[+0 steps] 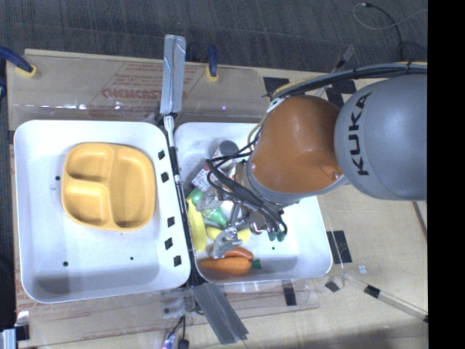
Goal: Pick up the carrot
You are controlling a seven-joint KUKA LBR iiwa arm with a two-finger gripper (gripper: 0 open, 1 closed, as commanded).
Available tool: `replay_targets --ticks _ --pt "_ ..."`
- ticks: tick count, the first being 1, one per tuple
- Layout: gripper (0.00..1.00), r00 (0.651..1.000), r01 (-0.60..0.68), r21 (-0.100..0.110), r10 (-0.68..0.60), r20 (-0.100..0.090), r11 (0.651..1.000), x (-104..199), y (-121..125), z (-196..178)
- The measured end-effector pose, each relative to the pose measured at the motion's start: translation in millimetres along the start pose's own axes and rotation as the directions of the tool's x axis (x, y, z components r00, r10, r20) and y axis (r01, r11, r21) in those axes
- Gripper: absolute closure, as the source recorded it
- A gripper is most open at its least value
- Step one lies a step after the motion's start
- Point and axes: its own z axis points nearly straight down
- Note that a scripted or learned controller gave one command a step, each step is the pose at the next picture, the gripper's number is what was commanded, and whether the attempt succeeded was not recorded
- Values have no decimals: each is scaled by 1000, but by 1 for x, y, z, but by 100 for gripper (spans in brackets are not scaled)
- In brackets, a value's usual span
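Even, fairly bright overhead light whitens both bins (pixel 87 275); soft shadows pool beneath the arm (pixel 378 144) and around the tool (pixel 227 238), where small details blur. The orange band shows faint sheen.

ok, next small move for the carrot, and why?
Probably a short drop straight down. The gripper sits just above the carrot, which lies against the right bin's near wall with a banana crowding its left, so sideways travel looks risky.

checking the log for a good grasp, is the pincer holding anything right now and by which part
It cannot be told. The pincer sits low in the right bin, just above the carrot, but the view does not show the carrot between its fingers.
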Motion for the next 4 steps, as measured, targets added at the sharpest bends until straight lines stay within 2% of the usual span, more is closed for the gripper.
replay_targets --ticks 1,2,3,4 --pt "100 1000 3 1 -3 5 1000 -2 0 -10" --pt "100 996 -91 0 91 2 996 -18 -6 0" --pt "100 1000 26 0 -26 5 1000 -38 73 -29" --pt "0 1000 25 0 -25 5 1000 -38 73 -29"
